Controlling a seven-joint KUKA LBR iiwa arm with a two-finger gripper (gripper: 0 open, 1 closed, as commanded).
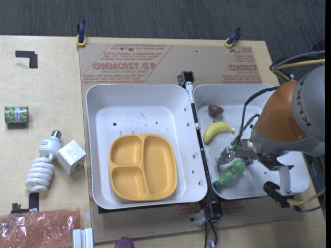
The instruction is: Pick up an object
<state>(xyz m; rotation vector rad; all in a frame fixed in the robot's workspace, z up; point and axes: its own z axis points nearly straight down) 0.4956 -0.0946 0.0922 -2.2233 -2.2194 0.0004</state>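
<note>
In the right bin lie a yellow banana, a small brown object behind it, and a green bottle near the front wall. My gripper hangs low over the bin, just above the bottle's upper end and a little in front of the banana. Its metal fingers point left. Nothing shows between them. The grey and orange arm covers the bin's right half.
The left bin holds a yellow three-compartment plate. On the bench to the left lie a spiral light bulb, a white cube, a green can and a pinkish bag.
</note>
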